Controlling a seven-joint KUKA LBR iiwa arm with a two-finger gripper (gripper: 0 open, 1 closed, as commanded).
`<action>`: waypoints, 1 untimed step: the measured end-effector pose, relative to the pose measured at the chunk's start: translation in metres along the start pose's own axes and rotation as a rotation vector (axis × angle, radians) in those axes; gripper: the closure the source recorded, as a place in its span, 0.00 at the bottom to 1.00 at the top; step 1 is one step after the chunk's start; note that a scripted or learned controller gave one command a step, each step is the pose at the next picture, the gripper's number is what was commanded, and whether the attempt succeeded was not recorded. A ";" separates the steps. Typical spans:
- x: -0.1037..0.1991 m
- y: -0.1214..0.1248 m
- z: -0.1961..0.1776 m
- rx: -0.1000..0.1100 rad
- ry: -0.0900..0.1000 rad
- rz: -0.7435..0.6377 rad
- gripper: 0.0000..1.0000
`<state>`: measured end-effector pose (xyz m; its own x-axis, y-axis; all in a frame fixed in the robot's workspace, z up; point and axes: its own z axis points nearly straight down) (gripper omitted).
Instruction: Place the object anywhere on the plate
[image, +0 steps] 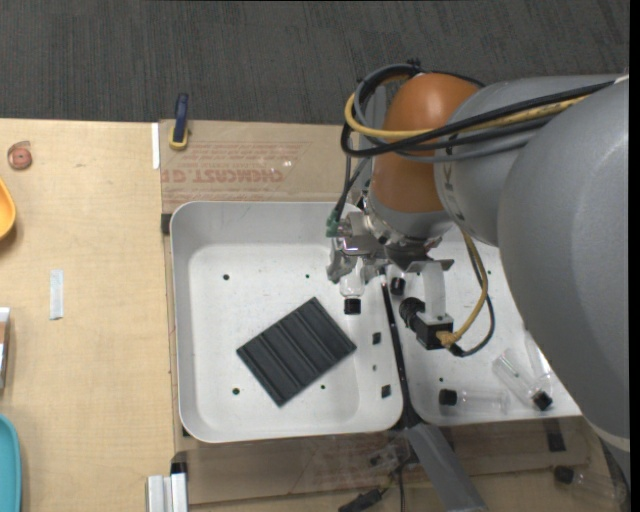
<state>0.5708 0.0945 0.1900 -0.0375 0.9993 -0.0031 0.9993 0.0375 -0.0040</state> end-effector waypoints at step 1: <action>0.002 -0.025 -0.021 0.001 0.000 -0.030 1.00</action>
